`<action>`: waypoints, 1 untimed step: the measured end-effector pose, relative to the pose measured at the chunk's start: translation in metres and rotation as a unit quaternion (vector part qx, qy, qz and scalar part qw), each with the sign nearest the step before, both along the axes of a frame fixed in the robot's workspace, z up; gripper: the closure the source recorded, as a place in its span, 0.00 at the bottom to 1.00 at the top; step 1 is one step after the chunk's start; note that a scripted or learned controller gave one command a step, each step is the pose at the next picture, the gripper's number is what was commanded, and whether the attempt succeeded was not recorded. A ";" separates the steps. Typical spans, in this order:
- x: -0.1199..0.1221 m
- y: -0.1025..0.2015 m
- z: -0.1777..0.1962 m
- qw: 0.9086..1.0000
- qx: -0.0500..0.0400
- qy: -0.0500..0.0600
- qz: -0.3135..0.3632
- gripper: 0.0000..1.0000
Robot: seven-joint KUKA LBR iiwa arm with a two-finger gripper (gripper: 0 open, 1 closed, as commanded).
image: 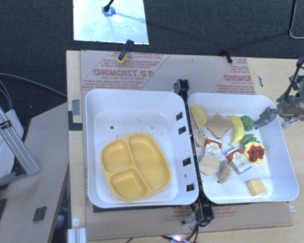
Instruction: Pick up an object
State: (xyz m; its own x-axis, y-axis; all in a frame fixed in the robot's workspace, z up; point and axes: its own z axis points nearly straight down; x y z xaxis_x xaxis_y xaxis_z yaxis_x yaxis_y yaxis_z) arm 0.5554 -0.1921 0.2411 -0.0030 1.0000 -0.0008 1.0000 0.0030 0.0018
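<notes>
Seen from above at a slant: two shallow white bins side by side on a brown desk [273,70]. In the left bin [116,108], a yellow divided tray [136,166] with three compartments, lying flat toward the near side. In the right bin [286,171], a loose cluster of toy food: a pale yellow potato-like piece [198,117] near the far left corner; a tan bread slice [219,125] just beside it; a banana [237,128] curved to the right of the bread; a green broccoli-like piece [248,122] touching the banana's far end; a green strip [249,139] below that. Further toward the near side, two small red-and-white cartons [213,148] and [238,161], a yellow-and-red item [256,152] beside the second carton, a round tan disc [209,165], a grey piece [223,171] leaning against the disc, and a yellow cheese-like block [256,187] apart from the rest at the near right. Reaching in from the right, over the right bin's far right edge, the gripper [266,117], close to the broccoli-like piece and banana but with nothing visibly between the jaws. Jaws too small and blurred to judge; cannot tell whether spread or pressed together. All toy food resting on the bin floor.
</notes>
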 end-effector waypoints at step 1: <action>0.072 -0.014 -0.153 1.000 0.000 0.000 0.002 0.00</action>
State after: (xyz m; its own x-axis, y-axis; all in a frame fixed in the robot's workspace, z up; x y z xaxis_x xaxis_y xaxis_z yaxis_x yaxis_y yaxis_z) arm 0.6274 -0.2057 0.0885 -0.0077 1.0000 -0.0017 1.0000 0.0077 0.0026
